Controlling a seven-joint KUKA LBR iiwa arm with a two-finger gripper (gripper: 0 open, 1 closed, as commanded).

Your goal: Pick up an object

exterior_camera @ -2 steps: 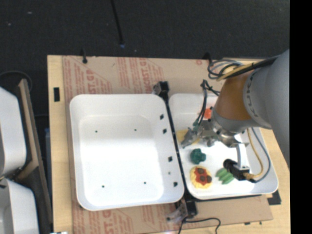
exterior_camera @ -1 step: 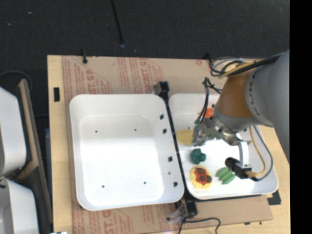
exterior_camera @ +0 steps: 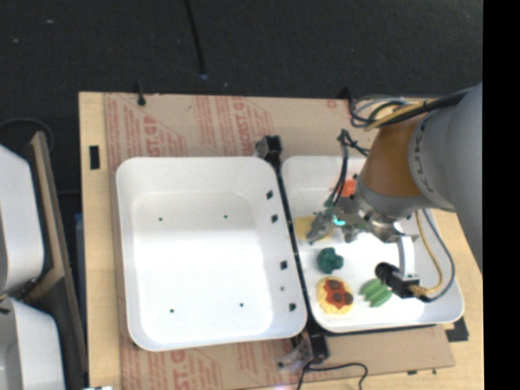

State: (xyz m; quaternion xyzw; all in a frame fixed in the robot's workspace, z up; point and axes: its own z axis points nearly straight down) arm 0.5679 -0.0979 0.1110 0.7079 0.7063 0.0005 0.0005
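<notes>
The pincer (exterior_camera: 331,227) hangs low inside the right bin (exterior_camera: 313,173), close to that bin's left wall, with a small green light glowing on its body. Its dark fingers point down and toward the left, but from this angle I cannot tell how they are set, and I see nothing between them. Just under its tip, touching or nearly touching, lies a pale yellowish piece (exterior_camera: 306,227) against the bin floor.

A little nearer the front edge of the worktop sits a dark green lumpy object (exterior_camera: 328,259), apart from the pincer. Toward the bin's front left corner lies a yellow piece with red spots (exterior_camera: 335,295), like a toy pizza slice. Beside it on the right is a light green ridged object (exterior_camera: 375,291), and just beside that a black part with a cable (exterior_camera: 392,278) that seems to belong to the arm's gear. A bit of orange (exterior_camera: 349,188) peeks out behind the pincer, toward the back of the bin, half hidden by the arm (exterior_camera: 422,165), whose orange band and grey bulk cover the bin's right back corner.

The left bin (exterior_camera: 203,250) sits touching the right one along the middle. Both rest on a cardboard-topped worktop (exterior_camera: 179,128).
</notes>
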